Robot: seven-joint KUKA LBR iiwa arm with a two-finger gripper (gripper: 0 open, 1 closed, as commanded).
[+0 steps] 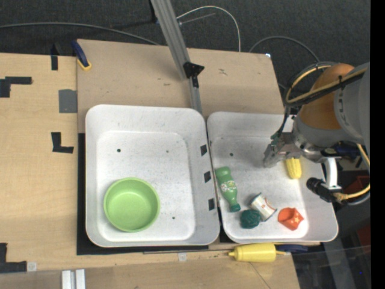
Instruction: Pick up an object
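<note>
The gripper [278, 154] hangs low in the right bin [240, 131], close to its right wall, and just beside it lies a small yellow object [293, 168], maybe a toy corn or banana. From this slanted view I cannot tell the opening of the gripper, because dark metal and cables hide the tips, and nothing is visibly held.

To do the step well, I judge the arm should first centre itself over 1 object, not between 2. The yellow object is nearest, but it sits close to the bin wall, so the approach should come straight from above, with the closing direction across its short side. A slow descent until near the bin floor, then a firm closing, seems safer.

The other candidates lie in the lower part of the same bin: a green bottle [227, 188] lying on its side, a dark green piece [249, 219], a small white cup-like item [263, 205] and a red object [290, 218]. A green bowl [131, 204] stands in the left bin [108, 119]
</note>
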